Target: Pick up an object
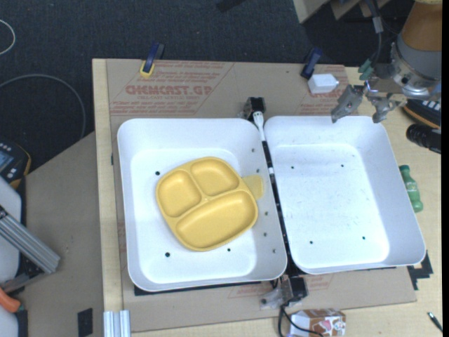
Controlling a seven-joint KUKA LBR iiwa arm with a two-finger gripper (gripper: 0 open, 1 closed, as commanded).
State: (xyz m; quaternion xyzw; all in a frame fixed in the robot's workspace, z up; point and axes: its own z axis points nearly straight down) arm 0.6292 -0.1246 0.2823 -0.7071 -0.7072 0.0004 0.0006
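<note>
A yellow divided plate (pixel 205 203) with three compartments lies flat in the left bin (pixel 140 153), slightly right of that bin's middle. My gripper (pixel 363 107) hangs over the far edge of the right bin (pixel 393 188), near its back right corner. Its two grey fingers (pixel 344 107) are spread apart and open, with nothing between them. The gripper is far from the plate, a whole bin's width to its right and further back.
A white block (pixel 323 83) sits on the cardboard behind the right bin. Clamps (pixel 150 60) hold the board's back edge. A green item (pixel 411 187) lies beside the right bin's right rim. A black divider (pixel 266 160) runs between the bins.
</note>
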